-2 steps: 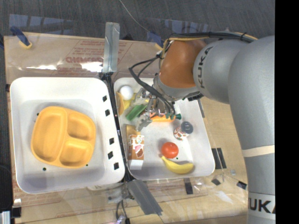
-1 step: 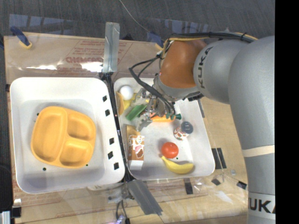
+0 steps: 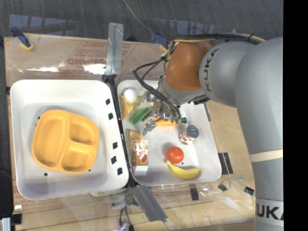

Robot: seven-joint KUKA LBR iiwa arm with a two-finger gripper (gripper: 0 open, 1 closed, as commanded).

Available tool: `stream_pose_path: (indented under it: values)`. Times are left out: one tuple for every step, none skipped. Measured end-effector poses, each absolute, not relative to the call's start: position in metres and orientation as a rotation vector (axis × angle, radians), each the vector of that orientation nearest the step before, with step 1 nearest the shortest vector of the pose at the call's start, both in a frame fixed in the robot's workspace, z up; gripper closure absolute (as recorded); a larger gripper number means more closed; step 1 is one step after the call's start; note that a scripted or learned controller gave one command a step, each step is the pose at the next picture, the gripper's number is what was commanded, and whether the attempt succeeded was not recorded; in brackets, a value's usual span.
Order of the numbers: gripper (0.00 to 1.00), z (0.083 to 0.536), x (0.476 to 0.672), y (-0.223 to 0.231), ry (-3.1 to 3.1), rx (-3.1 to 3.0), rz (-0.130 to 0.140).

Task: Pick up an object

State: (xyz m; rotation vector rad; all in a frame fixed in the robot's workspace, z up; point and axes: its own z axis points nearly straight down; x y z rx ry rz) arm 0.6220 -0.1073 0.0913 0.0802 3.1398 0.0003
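A thick, rounded grey metal arm (image 3: 250, 85) with black KUKA lettering, a glossy orange band (image 3: 185, 66) above the wrist, and thin black cables (image 3: 149, 69) looping around it.

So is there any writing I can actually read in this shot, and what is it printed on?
"KUKA" in dark letters on the grey arm, just below its orange band, running sideways.
"KUK", cut off by the edge, on the arm's base at lower right.
Red printing on the clear plastic sheet behind the left bin: too faint to read.
The small brown carton in the right bin: print too small to read.
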Motion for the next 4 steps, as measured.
stream_pose_path:
  values:
    - [0.0,0.0896,0.621,-0.107,3.143,0.08,0.001]
    - [0.0,0.0895,0.6209,-0.107,3.143,0.08,0.001]
    - [0.0,0.0894,0.6208,-0.107,3.144,0.08,0.001]
    - [0.0,0.0894,0.6208,-0.107,3.144,0.08,0.001]
